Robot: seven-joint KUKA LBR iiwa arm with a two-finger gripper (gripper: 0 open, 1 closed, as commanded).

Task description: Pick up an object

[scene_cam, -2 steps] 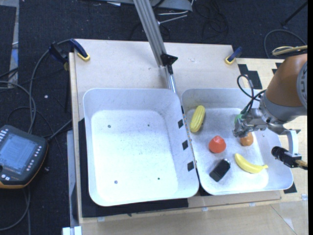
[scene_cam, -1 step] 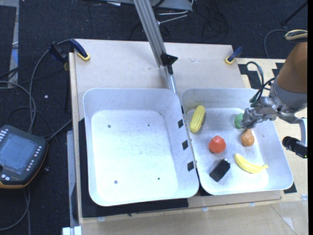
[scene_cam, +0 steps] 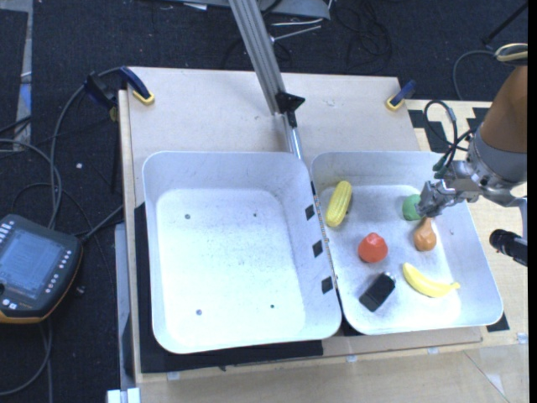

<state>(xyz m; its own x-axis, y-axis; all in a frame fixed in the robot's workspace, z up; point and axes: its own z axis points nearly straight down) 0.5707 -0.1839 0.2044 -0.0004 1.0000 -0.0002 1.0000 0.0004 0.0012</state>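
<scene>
One fixed camera looks down at a slant on both white bins (scene_cam: 226, 175), from well above.

- Arm (scene_cam: 503, 141): an orange band on top, with a rounded grey wrist section below it.
- Black cable (scene_cam: 445, 124) loops beside the wrist.
- Gripper (scene_cam: 436, 198): small, grey and black metal parts.

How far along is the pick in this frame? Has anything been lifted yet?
Nothing looks lifted. The corn, tomato, black block, banana and orange piece all lie in the right bin. In hand: the gripper sits low at the green object. Left: a confirmed grasp and the lift.
</scene>
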